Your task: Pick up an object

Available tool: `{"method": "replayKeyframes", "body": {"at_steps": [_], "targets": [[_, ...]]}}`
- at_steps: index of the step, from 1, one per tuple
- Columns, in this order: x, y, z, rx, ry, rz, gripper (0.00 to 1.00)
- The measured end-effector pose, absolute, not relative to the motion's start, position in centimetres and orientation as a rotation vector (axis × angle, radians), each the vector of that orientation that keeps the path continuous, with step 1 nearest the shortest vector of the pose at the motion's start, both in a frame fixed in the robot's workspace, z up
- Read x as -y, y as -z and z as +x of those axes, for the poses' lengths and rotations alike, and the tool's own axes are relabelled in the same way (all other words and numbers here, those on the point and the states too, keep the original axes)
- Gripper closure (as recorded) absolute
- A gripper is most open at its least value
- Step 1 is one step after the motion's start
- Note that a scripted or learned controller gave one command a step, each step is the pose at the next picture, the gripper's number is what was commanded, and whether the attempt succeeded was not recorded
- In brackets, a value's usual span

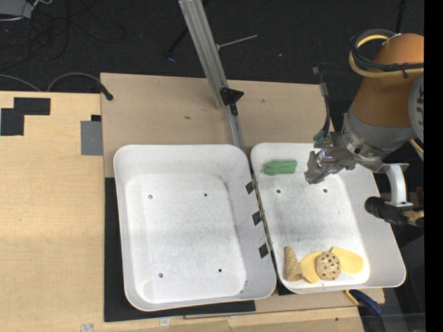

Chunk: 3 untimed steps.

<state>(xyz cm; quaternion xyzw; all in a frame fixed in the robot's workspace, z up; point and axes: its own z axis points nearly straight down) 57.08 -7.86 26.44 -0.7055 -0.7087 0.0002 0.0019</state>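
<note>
A green oblong object [279, 167] lies at the far left corner of the right bin [325, 206]. At that bin's near edge sit a tan cone-like piece [292, 263], a round speckled cookie-like object [327, 265] and a yellow flat piece [348, 260], all touching or overlapping. My gripper [320, 168] hangs over the far part of the right bin, just right of the green object. Nothing shows between its fingers.
The left bin [183, 223] stands beside the right one, with black clips [256, 216] along the shared rim. A slanted metal rail [208, 54] rises behind the bins. Wooden bench surface extends to the left.
</note>
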Motion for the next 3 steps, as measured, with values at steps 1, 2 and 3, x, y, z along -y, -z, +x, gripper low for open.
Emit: {"method": "replayKeyframes", "body": {"at_steps": [1,2,3], "targets": [[2.6,-24.7,56.0,2.221,-0.003,-2.214,1.0],[-3.0,-23.2,55.1,2.222,-0.004,-2.212,1.0],[-7.8,-22.8,53.8,2.222,-0.005,-2.213,1.0]]}}
